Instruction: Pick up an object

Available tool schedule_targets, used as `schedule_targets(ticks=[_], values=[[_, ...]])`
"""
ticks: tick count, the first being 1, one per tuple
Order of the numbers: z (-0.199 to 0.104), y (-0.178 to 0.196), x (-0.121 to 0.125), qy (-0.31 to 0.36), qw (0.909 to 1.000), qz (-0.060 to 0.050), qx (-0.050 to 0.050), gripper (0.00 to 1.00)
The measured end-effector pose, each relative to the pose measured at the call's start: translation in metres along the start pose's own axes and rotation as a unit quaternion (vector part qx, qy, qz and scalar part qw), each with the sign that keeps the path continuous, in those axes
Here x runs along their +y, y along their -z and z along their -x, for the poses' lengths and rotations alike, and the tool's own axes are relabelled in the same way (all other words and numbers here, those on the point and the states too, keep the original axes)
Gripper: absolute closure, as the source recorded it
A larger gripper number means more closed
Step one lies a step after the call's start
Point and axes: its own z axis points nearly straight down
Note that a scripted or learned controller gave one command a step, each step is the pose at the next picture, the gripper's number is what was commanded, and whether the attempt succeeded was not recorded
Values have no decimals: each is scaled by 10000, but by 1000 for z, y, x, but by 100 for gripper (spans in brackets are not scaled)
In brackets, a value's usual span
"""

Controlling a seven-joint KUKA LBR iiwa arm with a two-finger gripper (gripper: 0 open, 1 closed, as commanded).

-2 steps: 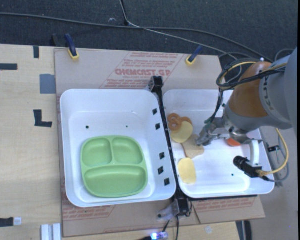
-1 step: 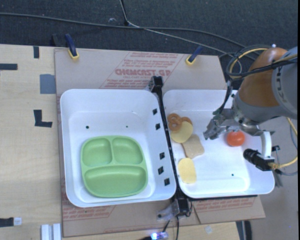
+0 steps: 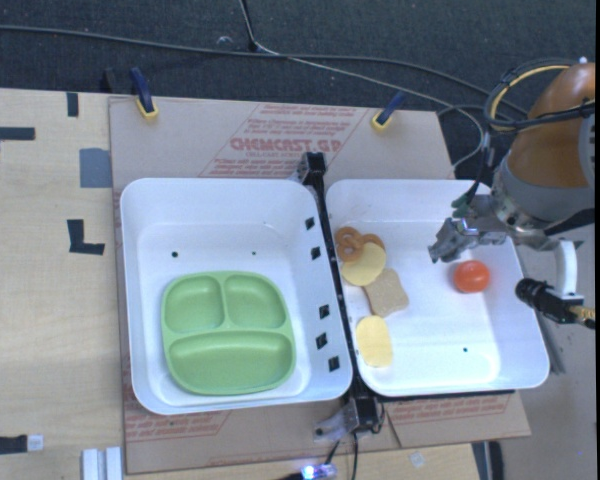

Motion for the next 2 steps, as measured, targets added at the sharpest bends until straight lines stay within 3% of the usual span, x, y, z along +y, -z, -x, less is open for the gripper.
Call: schedule_targets(ticks=[1, 2], values=[[0, 26, 1, 5, 10000, -16, 6, 100], [-57, 16, 5, 29, 10000, -30, 16, 100]])
